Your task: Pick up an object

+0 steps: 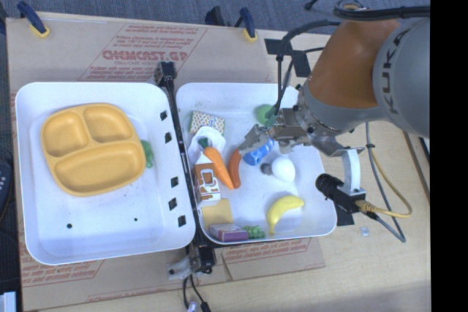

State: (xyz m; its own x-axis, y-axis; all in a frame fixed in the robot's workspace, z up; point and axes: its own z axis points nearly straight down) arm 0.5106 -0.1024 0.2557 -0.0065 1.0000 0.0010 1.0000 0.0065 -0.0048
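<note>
My gripper (274, 142) hangs low over the middle of the right bin (322, 223), open, with its fingers spread. A small blue object (256, 154) lies just under its left finger, touching or nearly touching it; I cannot see it clamped between the fingers. A white egg (283, 170) sits right below the gripper. An orange carrot (217, 165) and a smaller orange pepper (235, 168) lie to the left of the blue object. A yellow banana (282, 210) rests near the front wall. A green item (264, 113) peeks out behind the gripper.
A patterned box (206, 120), a white roll (205, 137), a brown carton (206, 183), a cheese wedge (217, 212) and a purple block (232, 233) crowd the right bin's left side. The left bin (44, 237) holds a yellow divided plate (93, 147) with a green piece (148, 154) beside it.
</note>
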